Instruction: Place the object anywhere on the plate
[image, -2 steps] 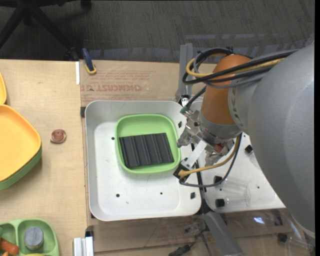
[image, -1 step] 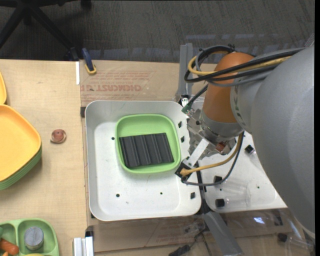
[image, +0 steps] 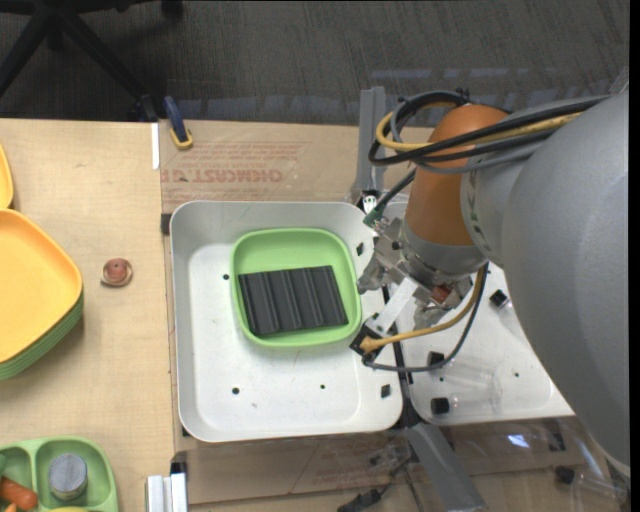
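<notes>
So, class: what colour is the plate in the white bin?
Light green plate, holding a dark grey ribbed slab; camera view.

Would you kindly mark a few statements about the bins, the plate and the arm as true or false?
1. The green plate lies in the left bin. True.
2. A dark ridged slab lies on the plate. True.
3. The slab is red. False: it is dark grey.
4. The arm hangs over the stacked yellow plates. False: it is above the seam between the two bins.
5. A small reddish knob sits on the bench left of the bins. True.
</notes>
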